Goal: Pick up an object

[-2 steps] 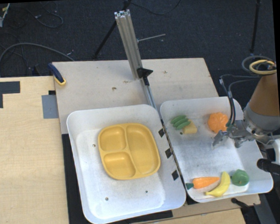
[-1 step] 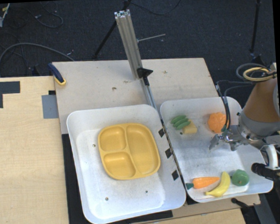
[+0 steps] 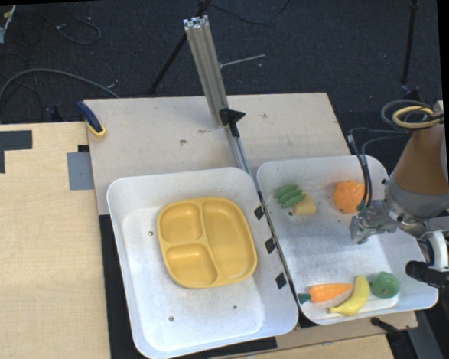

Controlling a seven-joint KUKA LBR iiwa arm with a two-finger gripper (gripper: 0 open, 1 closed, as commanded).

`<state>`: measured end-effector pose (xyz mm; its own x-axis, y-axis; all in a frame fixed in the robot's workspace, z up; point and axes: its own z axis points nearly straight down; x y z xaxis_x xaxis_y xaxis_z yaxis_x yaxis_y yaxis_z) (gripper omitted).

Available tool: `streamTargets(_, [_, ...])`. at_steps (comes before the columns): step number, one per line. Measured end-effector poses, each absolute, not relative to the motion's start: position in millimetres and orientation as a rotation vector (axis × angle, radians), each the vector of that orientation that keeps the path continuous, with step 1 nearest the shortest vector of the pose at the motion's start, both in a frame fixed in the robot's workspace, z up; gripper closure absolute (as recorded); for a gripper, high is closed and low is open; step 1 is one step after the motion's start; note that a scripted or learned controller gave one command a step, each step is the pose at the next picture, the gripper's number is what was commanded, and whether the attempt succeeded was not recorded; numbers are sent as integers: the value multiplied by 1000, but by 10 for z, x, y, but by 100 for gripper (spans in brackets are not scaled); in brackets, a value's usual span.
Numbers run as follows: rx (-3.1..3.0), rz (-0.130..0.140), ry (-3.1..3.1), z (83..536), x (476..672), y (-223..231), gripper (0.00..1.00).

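step: approach, nothing lifted yet; gripper (image 3: 363, 226) low in the right bin (image 3: 321, 241), just below the orange fruit (image 3: 349, 194)
jaws: too small and blurred, cannot tell if apart or together; nothing seen between them
target (guess): orange fruit, nearest item, near the bin's far right, just beside the gripper
other candidates: green-and-yellow piece (image 3: 294, 198) at far left of the same bin; carrot (image 3: 329, 291), banana (image 3: 352, 297), green round item (image 3: 384, 284) bunched along the near rim
next move: looks like a short shift toward the fruit, centre over it, then descend and close; round shape may roll or slip out
edges: fruit sits close to the bin's right wall, tight on that side; near-rim trio touch or almost touch, hard to single one out
open room: bare bin floor in the middle, between gripper and the near-rim items
left bin (image 3: 142, 311): holds yellow divided plate (image 3: 207, 241), well apart from the arm
surface: bins side by side, rims touching
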<state>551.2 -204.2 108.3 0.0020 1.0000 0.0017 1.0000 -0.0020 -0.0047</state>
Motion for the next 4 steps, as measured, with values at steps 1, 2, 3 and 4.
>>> streamTargets(1, [-2224, -1, -2224, 1653, 5576, -2132, 100])
streamTargets(2, [-2222, -2, -2225, 2238, 5500, -2112, 100])
streamTargets(3, [-2219, 1, -2223, 2246, 5502, -2114, 100])
streamTargets(4, [-2213, 0, -2225, 2259, 5586, -1627, 100])
